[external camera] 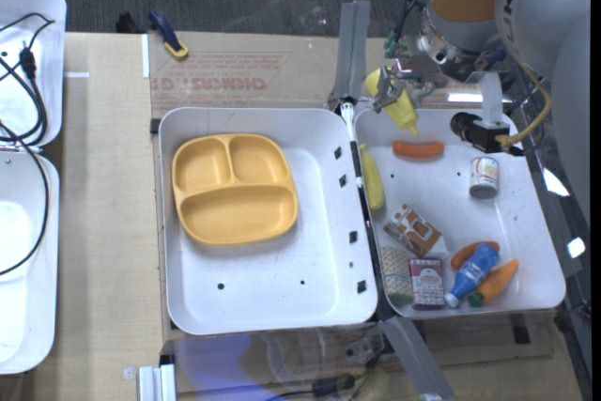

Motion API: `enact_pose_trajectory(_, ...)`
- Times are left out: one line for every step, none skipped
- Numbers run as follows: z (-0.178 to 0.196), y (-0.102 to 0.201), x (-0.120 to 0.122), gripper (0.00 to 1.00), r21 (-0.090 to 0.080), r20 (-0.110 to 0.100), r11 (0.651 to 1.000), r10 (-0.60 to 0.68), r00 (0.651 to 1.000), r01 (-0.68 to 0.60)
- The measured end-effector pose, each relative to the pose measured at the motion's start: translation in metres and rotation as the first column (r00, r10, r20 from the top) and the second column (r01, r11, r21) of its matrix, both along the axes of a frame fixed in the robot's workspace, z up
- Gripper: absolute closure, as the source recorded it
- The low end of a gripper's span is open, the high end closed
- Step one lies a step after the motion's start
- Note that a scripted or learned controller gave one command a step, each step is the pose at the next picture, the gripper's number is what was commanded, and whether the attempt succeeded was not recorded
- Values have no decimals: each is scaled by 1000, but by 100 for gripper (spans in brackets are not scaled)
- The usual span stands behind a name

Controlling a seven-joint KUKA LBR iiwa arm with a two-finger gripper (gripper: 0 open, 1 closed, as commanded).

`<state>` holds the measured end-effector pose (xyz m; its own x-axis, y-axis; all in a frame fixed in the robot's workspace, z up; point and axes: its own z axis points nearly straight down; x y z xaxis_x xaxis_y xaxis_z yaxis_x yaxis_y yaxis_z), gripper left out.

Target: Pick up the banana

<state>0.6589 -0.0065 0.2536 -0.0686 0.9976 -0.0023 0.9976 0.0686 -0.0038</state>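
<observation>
Robotics lab: KUKA arm [535, 5] over white bins [178, 202], loose cables [23, 99].

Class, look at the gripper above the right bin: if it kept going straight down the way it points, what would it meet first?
Probably the white floor of the right bin near its back left corner. The gripper has a yellow banana between its fingers, so the banana would likely touch first. Depth is unclear.

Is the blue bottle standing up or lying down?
Lying down. The blue bottle rests lengthwise on the floor of the right bin, its white cap pointing at the bin's near wall.
</observation>
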Motion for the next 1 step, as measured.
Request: enact_pose_trajectory(5,104,-8,100,0,-1,999,39,999,-39)
